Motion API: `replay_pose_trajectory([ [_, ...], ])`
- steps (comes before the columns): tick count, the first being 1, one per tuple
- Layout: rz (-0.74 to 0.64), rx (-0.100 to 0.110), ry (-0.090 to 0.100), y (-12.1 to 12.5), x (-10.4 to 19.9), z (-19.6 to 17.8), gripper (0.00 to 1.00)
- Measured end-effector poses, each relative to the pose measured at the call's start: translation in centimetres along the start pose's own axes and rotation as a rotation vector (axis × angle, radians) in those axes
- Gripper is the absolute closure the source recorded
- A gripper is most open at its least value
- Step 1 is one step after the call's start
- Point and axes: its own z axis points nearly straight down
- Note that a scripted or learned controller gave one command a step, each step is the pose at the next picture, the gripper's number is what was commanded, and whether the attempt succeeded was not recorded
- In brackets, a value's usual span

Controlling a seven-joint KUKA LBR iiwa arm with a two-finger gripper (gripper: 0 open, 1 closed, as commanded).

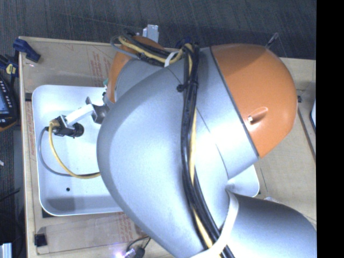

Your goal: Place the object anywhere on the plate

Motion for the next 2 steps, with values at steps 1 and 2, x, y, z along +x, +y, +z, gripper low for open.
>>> replay_pose_trajectory([
  [1, -0.058, -0.001, 0.006, -3.9, 6.8, -7.9, 1.00],
  [2, -0.289, 0.005, -0.004, 9.2, 3.7, -7.0, 1.00],
])
